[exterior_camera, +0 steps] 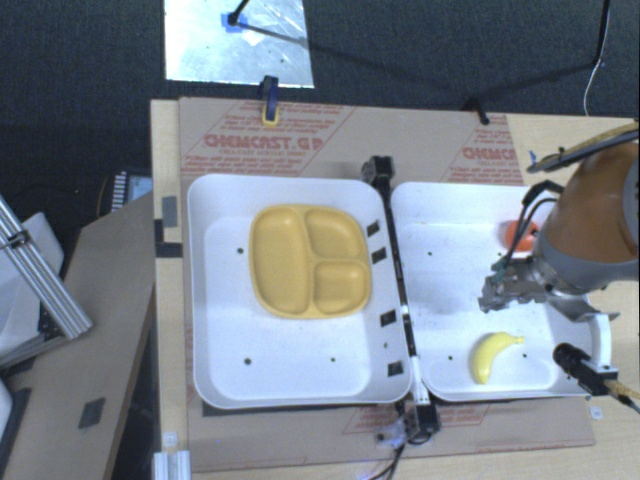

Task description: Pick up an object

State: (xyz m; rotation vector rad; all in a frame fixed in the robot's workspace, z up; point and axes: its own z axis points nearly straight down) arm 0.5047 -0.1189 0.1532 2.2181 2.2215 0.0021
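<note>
Two bins: gripper (503,293) over right bin (450,208) mid-floor, grip state unclear; banana (493,354) near front rim.

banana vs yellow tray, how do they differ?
Bin: the tray lies in the left bin; the banana lies in the right bin, near its front edge.
Size: the tray is far larger than the banana.
Shape: the tray is a rounded square with three compartments; the banana is a small curved piece.
Shared: both are yellow and lie flat.
</note>
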